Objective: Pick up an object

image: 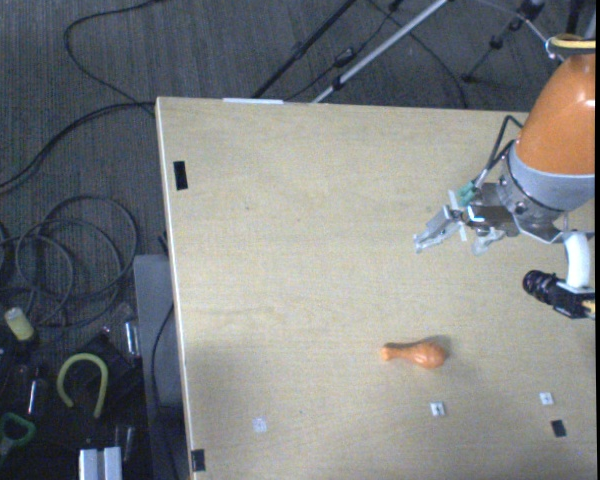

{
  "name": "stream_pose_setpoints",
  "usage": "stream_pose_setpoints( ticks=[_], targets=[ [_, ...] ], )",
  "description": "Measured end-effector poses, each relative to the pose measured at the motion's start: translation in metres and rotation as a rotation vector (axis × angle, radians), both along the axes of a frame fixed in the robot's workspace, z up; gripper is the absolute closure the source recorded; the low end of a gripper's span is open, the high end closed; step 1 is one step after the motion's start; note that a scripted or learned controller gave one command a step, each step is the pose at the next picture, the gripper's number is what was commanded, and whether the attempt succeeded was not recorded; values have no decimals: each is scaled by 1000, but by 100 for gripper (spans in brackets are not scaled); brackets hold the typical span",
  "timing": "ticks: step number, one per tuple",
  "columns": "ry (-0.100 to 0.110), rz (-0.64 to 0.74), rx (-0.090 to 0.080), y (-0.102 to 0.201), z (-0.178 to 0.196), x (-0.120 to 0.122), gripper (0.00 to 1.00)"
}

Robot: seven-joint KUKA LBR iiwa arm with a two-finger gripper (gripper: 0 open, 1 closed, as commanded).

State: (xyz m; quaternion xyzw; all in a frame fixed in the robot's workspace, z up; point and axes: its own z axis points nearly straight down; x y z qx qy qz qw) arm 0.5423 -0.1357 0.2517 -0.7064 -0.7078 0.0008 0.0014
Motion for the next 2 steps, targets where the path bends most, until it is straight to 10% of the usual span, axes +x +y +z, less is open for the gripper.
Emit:
stream_pose_setpoints(
  ticks=[2],
  targets=[
    [1,15,-2,-54,-169,74,0]
  ],
)
